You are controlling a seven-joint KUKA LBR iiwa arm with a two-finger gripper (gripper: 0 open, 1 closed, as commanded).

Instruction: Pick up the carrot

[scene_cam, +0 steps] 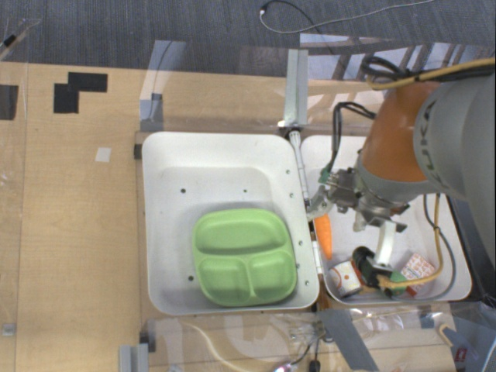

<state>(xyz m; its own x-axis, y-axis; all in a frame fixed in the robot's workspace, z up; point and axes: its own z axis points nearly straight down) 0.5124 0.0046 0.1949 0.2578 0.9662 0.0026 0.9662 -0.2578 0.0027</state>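
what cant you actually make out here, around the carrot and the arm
- Pincer: whether open or shut, hidden under the wrist in the camera view.
- Carrot: upper end covered by the pincer.
- Right bin: much of its floor hidden by the arm.
- Small items: too small to identify.

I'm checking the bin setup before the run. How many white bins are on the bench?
2. The left bin holds a green tray. The right bin holds the carrot by its left wall, with the arm over much of it, so more items may be hidden there.
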